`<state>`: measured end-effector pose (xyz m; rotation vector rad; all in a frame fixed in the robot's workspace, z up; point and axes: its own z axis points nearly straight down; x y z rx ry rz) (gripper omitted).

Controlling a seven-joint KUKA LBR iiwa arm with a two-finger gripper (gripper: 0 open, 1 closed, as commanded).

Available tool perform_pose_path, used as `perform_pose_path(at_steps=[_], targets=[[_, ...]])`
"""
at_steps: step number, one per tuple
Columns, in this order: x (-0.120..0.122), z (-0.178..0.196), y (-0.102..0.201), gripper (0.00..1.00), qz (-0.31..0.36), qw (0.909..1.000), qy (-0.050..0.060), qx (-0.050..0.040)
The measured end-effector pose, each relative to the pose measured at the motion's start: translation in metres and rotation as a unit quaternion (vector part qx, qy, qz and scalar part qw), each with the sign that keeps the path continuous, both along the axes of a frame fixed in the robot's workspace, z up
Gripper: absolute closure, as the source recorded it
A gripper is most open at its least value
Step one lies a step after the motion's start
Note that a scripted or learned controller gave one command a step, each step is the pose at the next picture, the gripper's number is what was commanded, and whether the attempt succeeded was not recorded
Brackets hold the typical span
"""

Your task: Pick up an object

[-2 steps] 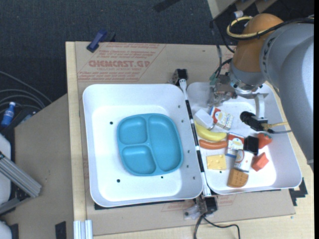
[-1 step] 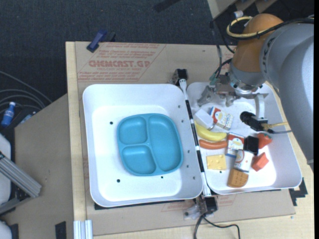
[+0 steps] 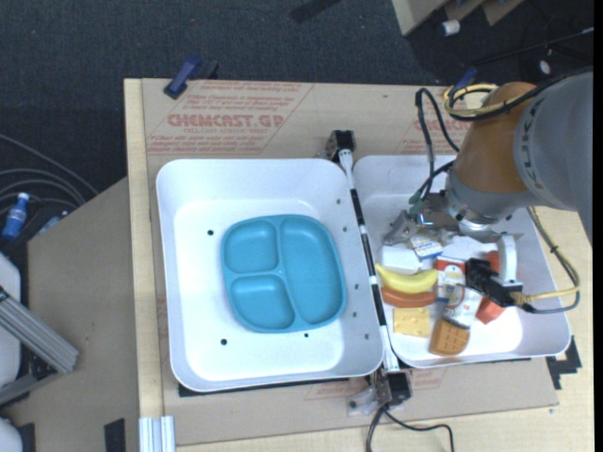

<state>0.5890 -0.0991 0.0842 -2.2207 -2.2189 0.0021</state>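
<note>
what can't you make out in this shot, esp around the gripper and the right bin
- Gripper, camera view: the wrist covers it, so finger state is unreadable.
- Right bin: the arm hides its upper part.
- Small items beside the banana: crowded and too small to identify.
- Arm: cut off by the right edge.

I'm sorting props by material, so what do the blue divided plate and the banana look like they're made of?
The blue divided plate looks like molded plastic with a satin finish: uniform colour, soft rounded compartment ridges, faint sheen. The banana in the right bin is probably a plastic toy: its yellow is flat and even, though it is too small to be sure.
</note>
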Motion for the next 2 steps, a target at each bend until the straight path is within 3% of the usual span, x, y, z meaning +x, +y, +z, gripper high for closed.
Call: perform_pose_path(at_steps=[1,2], targets=[[0.001,0.01,0.0,1.0,0.0,1.0,-0.001,0.0],[-0.021,0.101,0.054,1.0,0.001,1.0,-0.001,0.0]])
